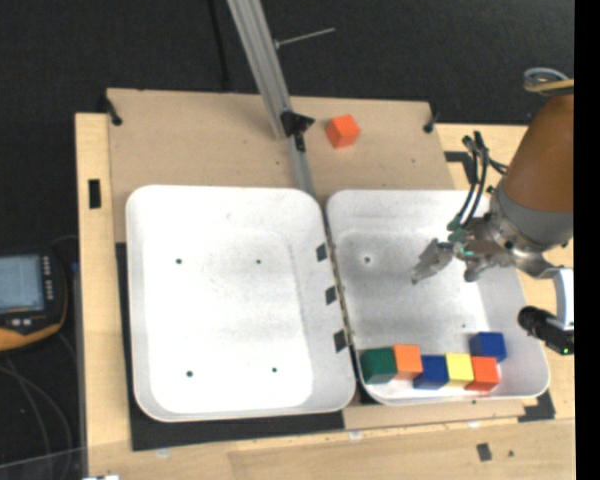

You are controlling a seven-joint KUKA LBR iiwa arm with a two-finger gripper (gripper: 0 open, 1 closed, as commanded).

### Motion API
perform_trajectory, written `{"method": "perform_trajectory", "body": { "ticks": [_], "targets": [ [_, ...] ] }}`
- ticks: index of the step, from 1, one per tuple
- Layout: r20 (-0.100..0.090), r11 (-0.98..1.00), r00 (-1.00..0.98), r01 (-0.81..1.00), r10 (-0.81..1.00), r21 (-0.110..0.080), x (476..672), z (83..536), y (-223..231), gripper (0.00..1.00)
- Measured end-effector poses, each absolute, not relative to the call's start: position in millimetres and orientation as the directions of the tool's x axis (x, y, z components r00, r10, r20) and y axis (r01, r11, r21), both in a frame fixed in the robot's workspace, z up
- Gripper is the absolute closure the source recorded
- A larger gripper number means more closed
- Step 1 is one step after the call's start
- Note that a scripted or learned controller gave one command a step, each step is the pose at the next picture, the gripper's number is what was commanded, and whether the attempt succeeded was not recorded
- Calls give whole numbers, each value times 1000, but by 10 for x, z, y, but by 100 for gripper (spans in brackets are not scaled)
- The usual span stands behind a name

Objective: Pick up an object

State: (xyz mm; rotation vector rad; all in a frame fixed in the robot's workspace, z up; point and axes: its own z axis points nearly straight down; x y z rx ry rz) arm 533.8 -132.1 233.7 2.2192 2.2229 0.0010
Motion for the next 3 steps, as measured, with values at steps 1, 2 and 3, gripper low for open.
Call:
{"method": "perform_trajectory", "body": {
  "ticks": [1, 2, 3],
  "targets": [
    [0, -4, 4, 1000, 1000, -6, 4958, 1199, -1802, 0],
    [-2, 3, -3, 1000, 1000, 5, 5550, 976, -2135, 0],
    [-2, 5, -5, 1000, 1000, 5, 5440, 1416, -1875, 0]
  ]
}}
